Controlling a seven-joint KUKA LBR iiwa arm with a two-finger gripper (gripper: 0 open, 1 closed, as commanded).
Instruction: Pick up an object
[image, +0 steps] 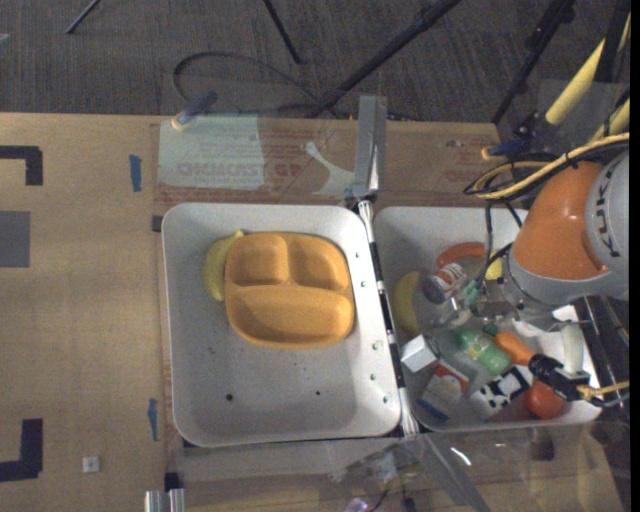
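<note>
My gripper (455, 298) hangs low over the middle of the right bin (400, 222), at the end of the grey arm with the orange band (562, 235). Right under and around it lie a green bottle (481, 350), a red and white can (457, 262) and an orange carrot-like piece (516, 348). A yellow rounded object (405, 300) lies to its left by the bin wall. I see nothing clearly held.
The left bin (290, 400) holds an orange divided tray (288, 287) lying over a yellow banana-like object (214, 268). At the right bin's front sit a white box (418, 352), a blue and white carton (440, 392), a black and white item (505, 390) and a red ball (545, 400).
</note>
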